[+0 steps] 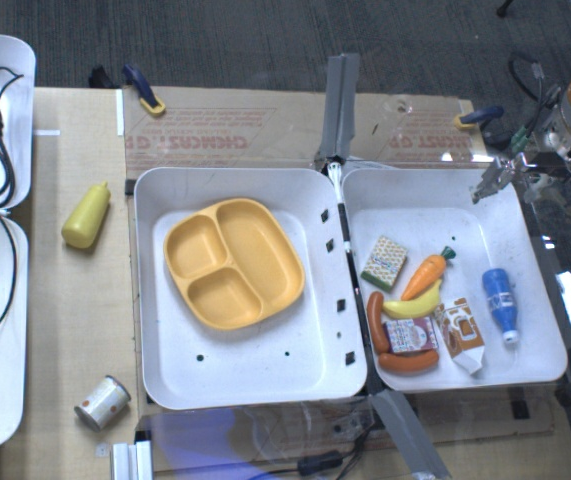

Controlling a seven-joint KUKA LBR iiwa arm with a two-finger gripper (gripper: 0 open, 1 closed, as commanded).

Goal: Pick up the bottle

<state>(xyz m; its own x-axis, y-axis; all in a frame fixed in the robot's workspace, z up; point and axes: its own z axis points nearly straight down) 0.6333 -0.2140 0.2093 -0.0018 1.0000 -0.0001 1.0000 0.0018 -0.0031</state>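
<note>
Nothing of the pick is done yet, as far as you can judge from this view: the blue bottle lies on its side on the floor of the right bin, close to that bin's right wall and about midway between its far and near edges, cap toward the near edge. It touches nothing; the small carton sits just beside it, toward the bin's middle. The gripper hangs over the right bin's far right corner, well apart from the bottle, and you cannot tell from here whether its claw is spread or pressed together. So the whole approach, the descent and the grasp are left.

You also have a cluster at the right bin's middle: a carrot across a banana, two sausages around a small packet, and a green sponge toward the far side. The left bin carries a yellow divided plate.

Both bins rest on a cardboard sheet on the pale bench, with two clamps along its far edge. Left of the bins lie a yellow squeeze bottle and a small can. Dark carpet runs beyond the bench's far edge.
</note>
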